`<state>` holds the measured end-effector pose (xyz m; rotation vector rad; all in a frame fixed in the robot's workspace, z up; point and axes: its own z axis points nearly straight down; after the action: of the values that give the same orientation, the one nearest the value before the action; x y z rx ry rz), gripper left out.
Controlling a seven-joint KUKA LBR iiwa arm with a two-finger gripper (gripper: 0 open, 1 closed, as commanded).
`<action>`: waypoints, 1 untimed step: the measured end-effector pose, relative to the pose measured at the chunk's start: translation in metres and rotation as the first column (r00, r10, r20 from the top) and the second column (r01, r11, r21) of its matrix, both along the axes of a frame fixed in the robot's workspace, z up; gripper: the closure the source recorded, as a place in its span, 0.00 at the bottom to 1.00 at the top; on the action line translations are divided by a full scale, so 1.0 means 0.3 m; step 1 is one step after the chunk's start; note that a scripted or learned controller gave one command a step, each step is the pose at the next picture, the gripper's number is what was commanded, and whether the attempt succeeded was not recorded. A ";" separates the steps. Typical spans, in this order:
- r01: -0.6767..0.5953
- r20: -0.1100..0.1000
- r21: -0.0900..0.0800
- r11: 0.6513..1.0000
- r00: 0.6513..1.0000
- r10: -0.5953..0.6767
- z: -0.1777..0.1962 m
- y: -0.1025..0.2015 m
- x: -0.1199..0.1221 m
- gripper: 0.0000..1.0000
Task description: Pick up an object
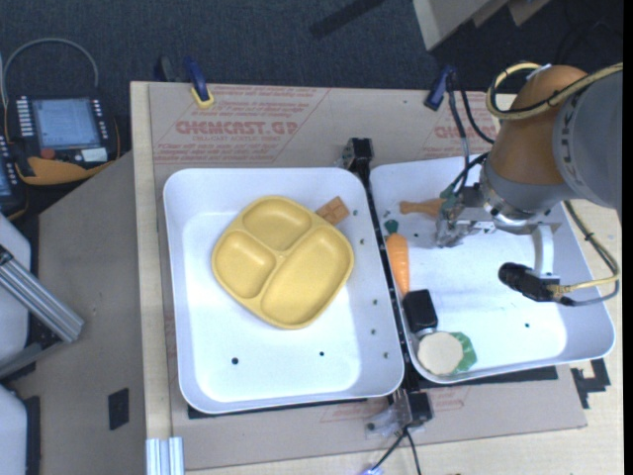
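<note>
- Orange carrot lies along the left wall of the right bin, close to the divider, and I take it as the likeliest target; a black block sits just below it, and a round pale disc with a green fringe lies at the bin's near left corner.
- Near the far wall of that bin I can also see a small orange-brown piece, just left of the gripper.
- From my seat the gripper reads as low in the far half of the right bin, pointing down, between the orange-brown piece and the carrot but touching neither as far as I can judge.
- Its jaws: I cannot tell how they stand, the metal there is too small and cluttered, and nothing shows as caught between them.
- My read is that the step in hand is the approach; no grasp is made yet.
- Next I would need the gripper centred over one object, aligned across its narrow side, then lowered and closed.
- Grey arm comes in from the right, its orange band bent over the bin's far right, wrist turned down.
- Left bin holds a yellow compartment tray with a small brown block at its far edge.
</note>
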<state>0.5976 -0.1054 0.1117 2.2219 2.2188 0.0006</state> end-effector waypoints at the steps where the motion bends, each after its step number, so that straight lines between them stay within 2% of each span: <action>1: -0.003 0.005 0.000 1.000 1.000 0.003 0.169 0.031 0.020 1.00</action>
<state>0.6035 -0.0962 0.1625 2.2156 2.2196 0.0060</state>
